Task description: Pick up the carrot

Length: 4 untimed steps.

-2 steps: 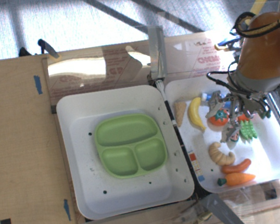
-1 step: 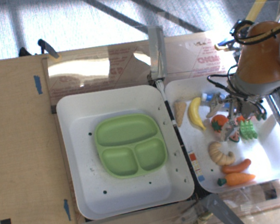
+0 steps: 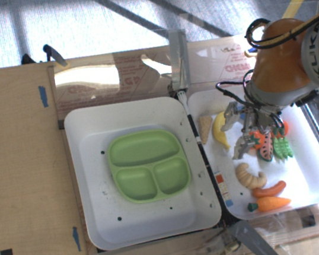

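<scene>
The tabletop [image 3: 23,175], covered at the left by flat brown cardboard, carries two shallow white plastic bins side by side. The left bin [image 3: 90,183] touches the right bin [image 3: 316,171] along their inner edges.

Orange carrot [image 3: 272,203], yellow banana [image 3: 220,130], green tray [image 3: 149,164].

The KUKA iiwa arm [image 3: 311,64] enters from the right edge of the view, its grey body crossing the upper right corner of the right-hand bin [image 3: 316,171]. The orange band [image 3: 277,57] above the wrist sits over that bin's far edge, with black cables looping around it. Below the band the wrist points down into the bin, and the gripper [image 3: 251,136] hangs over the bin's upper middle, its metal fingers [image 3: 239,148] angled toward the bin's left wall.
</scene>
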### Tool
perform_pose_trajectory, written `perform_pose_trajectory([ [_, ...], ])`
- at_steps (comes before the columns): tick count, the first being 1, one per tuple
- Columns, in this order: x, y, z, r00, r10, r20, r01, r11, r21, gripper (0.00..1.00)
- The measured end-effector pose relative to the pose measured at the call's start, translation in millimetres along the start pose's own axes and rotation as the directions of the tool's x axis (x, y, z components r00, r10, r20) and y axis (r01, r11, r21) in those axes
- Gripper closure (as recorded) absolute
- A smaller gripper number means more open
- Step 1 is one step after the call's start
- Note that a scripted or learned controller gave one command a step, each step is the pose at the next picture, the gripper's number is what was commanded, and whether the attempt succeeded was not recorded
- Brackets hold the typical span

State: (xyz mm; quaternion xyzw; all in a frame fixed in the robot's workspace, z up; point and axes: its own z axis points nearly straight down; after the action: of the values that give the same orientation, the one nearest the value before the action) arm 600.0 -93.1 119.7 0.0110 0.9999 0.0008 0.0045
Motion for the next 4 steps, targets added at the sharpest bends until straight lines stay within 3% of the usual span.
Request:
perform_pose_trajectory([
  [1, 60, -8, 28, 0.998, 0.057, 0.004, -0.057, 0.998, 0.002, 0.00],
  [2, 55, -7, 15, 0.998, 0.054, 0.019, -0.054, 0.999, 0.004, 1.00],
  [3, 113, -4, 26, 0.997, -0.073, 0.016, 0.073, 0.997, 0.005, 1.00],
  [4, 113, -3, 27, 0.997, -0.073, 0.014, 0.073, 0.997, 0.005, 0.00],
])
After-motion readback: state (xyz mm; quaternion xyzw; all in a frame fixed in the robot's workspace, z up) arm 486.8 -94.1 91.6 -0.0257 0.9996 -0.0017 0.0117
